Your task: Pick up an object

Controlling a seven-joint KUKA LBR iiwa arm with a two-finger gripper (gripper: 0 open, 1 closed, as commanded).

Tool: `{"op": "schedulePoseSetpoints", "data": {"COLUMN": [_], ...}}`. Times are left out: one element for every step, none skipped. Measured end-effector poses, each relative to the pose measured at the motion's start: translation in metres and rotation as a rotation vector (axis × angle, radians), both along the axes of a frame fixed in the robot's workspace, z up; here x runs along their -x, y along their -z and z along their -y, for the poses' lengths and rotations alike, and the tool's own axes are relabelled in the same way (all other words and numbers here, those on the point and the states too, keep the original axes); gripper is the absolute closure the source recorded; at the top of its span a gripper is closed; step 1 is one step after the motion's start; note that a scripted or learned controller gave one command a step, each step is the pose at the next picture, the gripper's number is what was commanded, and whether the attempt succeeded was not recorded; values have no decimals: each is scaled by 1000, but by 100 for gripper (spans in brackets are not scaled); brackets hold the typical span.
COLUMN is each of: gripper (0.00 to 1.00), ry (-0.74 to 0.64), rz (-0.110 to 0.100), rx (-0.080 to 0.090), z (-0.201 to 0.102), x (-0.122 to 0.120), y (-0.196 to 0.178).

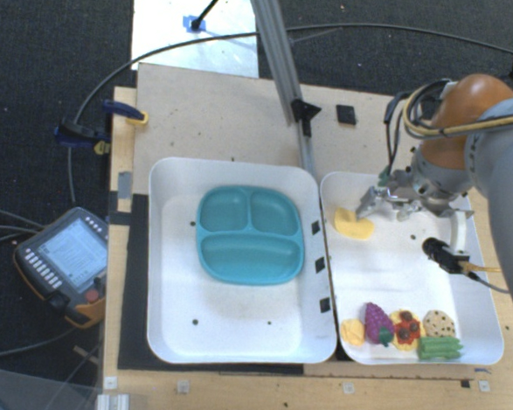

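1. Two white bins sit side by side on the bench (219, 118). The left bin (169, 264) holds a teal plate with three sections (250, 235). The right bin (409, 280) holds the toy food.
2. Five small toys are bunched in the near corner of the right bin: a small yellow piece (352, 331), purple grapes (376, 322), a pizza slice (406, 328), a cookie (439, 323) and green beans (440, 348). They touch each other, so I think they would be hard to grab one at a time.
3. One yellow toy piece (353, 225) lies alone near the far left of the right bin. It has room around it, so it looks like the easy one to pick up.
4. The arm (490, 128) reaches in from the right and bends down into the right bin. The end effector (372, 203) hangs low, just above and beside the yellow toy piece.
5. Its fingers look spread apart, with nothing between them. The yellow toy piece lies flat on the bin floor.
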State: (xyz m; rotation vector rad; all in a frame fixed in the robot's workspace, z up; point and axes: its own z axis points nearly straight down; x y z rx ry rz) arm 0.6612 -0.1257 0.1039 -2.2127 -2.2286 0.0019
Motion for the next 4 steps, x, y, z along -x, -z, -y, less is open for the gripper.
{"op": "schedulePoseSetpoints", "data": {"gripper": [0,100,100,100], "ry": [0,-3,1,1], "rz": [12,18,9,10], "rx": [2,3,1,1], "z": [1,0,-4,0], "x": [-4,-5,-4,-7], "y": [14,2,-44,-89]}}
